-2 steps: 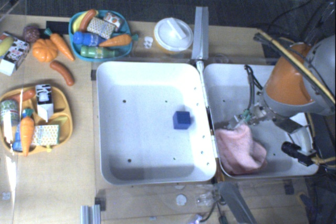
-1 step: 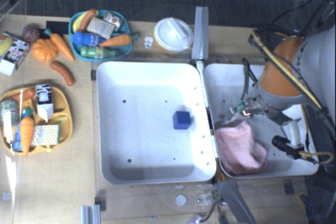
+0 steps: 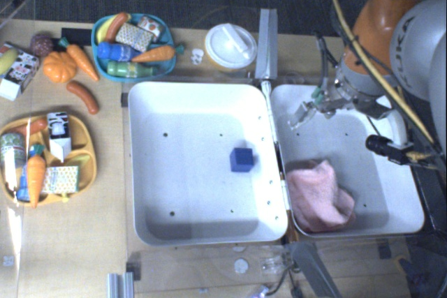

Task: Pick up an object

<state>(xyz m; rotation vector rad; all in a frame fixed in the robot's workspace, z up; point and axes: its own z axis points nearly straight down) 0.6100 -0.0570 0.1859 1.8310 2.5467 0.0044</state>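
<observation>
The gripper (image 3: 305, 114) hangs over the far left part of the right bin (image 3: 398, 220), carried by the grey arm (image 3: 419, 38) with its orange band, which enters from the right. Its two thin fingers (image 3: 299, 116) point toward the bin's left wall and stand slightly apart, with only bare white floor between them; they hold nothing.

Nearer the camera than the jaws, in the same bin, a crumpled pink cloth (image 3: 318, 195) lies against the near left corner, well apart from the fingertips. To the left of the jaws, beyond the divider between the two trays, a small blue cube (image 3: 242, 159) sits alone on the floor of the left bin (image 3: 154, 220), right of that bin's centre and closer to the divider than to its outer wall.

Farther from the camera than the jaws and a little left, a round white lid on a yellow container (image 3: 231, 46) rests on the bench (image 3: 105, 262) beside an upright grey post (image 3: 264, 45). Far left of the jaws, a blue bowl (image 3: 133, 47) holds toy food, loose toy vegetables (image 3: 70, 66) lie beside it, and a yellow dish (image 3: 49, 160) holds more toy items.
</observation>
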